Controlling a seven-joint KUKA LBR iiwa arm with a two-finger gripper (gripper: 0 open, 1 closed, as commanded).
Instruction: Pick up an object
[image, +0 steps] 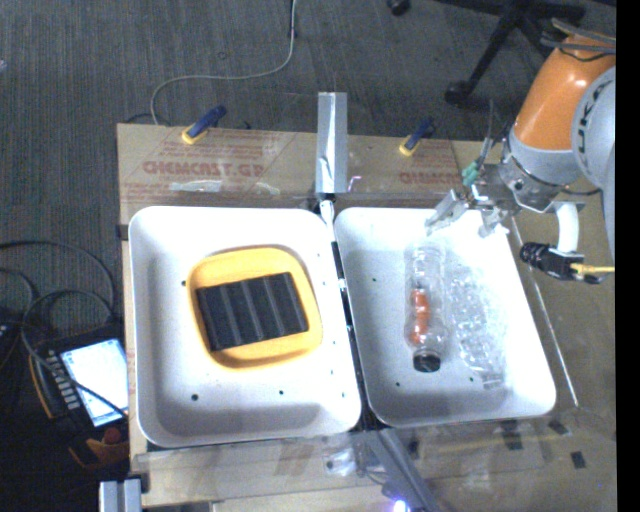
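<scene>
The clear plastic bottle (424, 308) lies flat in the right bin (520, 385), long axis running near to far, dark cap toward the near edge, an orange patch mid-body. Just beside it on the right lies crinkled clear plastic (472, 322). The gripper (466, 206) hovers over the bin's far edge, fingers spread, pinching nothing.

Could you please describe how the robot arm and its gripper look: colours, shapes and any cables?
The arm is grey and rounded, with a broad orange band above the wrist. Below the band sits a silver-grey metal wrist. The gripper is slim, pale metal with two thin fingers. Beside the wrist there is a white curved piece and a black fitting with a yellowish tip.
</scene>
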